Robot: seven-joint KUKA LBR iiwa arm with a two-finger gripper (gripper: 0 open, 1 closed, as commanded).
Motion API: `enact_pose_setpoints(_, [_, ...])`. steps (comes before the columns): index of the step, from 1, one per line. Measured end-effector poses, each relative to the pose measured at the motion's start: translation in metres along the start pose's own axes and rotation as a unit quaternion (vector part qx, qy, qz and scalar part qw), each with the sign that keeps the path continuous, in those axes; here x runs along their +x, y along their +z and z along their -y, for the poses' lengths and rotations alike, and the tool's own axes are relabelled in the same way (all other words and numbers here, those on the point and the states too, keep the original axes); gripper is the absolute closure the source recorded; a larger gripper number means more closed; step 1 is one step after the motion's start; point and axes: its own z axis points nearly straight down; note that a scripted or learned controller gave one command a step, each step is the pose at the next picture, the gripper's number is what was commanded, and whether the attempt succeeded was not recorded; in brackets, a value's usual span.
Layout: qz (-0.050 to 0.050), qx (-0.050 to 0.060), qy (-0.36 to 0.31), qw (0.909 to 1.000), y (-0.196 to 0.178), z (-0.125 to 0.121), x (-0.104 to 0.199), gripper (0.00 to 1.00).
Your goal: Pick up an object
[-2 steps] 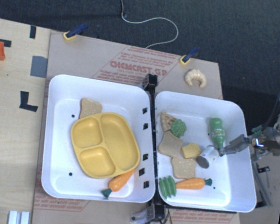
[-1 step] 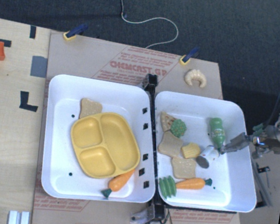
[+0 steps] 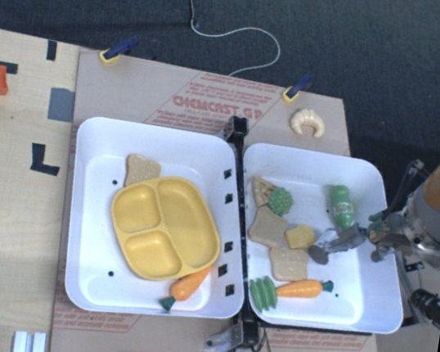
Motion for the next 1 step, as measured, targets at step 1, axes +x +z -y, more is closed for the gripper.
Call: enact_pose_setpoints(1, [0.0, -0.001, 0.0, 1.0, 0.046, -0.006, 0.0024, 0.0])
